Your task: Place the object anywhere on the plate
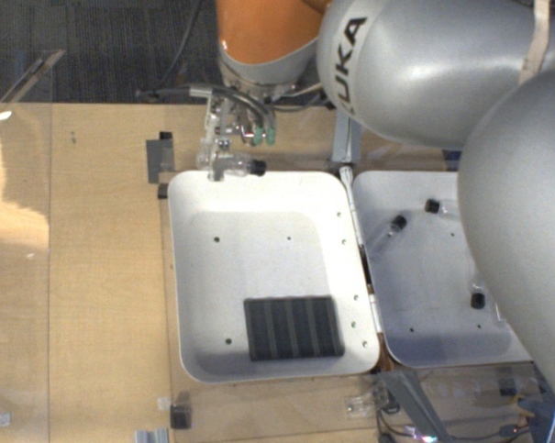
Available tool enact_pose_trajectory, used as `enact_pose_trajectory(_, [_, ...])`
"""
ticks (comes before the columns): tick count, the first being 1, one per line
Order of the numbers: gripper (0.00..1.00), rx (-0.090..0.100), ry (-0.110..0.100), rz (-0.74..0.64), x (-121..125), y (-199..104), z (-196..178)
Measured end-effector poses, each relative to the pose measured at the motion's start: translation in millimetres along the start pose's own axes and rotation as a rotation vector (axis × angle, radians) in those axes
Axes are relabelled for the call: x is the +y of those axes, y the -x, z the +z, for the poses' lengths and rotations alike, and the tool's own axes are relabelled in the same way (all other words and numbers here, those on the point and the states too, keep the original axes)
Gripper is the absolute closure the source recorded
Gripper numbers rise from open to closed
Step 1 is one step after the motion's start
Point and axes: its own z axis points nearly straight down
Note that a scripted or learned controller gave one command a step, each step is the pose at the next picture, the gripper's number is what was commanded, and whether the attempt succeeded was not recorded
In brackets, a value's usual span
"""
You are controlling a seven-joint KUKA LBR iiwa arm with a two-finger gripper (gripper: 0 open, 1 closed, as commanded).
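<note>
Claw (227, 163) hangs at the upper rim of the left bin (192, 266), upper centre of frame; its state cannot be told. A dark ribbed plate (292, 327) lies flat in that bin's lower part.

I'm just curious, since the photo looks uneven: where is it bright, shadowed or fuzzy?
Camera view: glare whitens the bench at far left; soft shadow lies along the left bin inner walls; the big grey arm up close looks blurred; the dark ridged plate is fairly sharp.
</note>
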Motion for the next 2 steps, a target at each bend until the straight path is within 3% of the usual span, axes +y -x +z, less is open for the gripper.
enact_pose_trajectory(1, [1.0, 0.006, -0.002, 0.231, -9.7, -2.0, 100.8])
enact_pose_trajectory(2, [1.0, -0.001, 0.0, 0.422, 0.8, -6.0, -10.1])
